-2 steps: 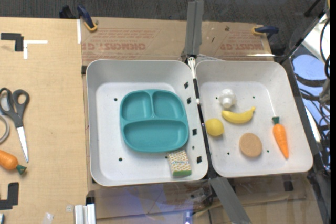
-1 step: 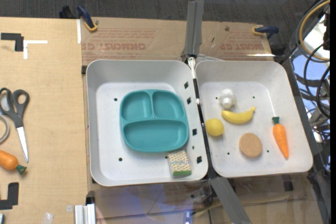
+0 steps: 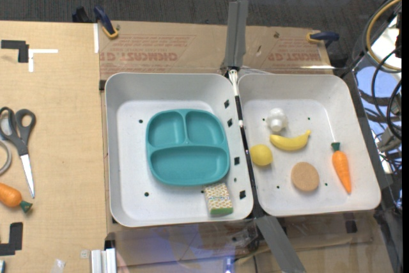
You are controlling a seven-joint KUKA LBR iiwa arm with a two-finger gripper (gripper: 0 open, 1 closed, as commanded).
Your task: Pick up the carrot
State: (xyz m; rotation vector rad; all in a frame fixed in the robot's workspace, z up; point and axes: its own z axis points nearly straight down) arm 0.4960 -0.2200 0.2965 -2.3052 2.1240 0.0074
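Along the right wall of the right bin [image 3: 358,112] I see the carrot [image 3: 342,168], orange with a small green top, lying lengthwise and apart from its neighbours: a banana [image 3: 291,140], a lemon [image 3: 261,155], a round tan cookie [image 3: 305,176] and a small white item [image 3: 276,117] I cannot identify. On my left, the other bin [image 3: 121,137] holds a teal divided plate [image 3: 188,147] and a sponge [image 3: 218,199]. I judge the pick has not begun (the carrot lies untouched), and I cannot tell the gripper's state. My next move calls for descending over the carrot's middle, jaws across its width, minding the close bin wall.
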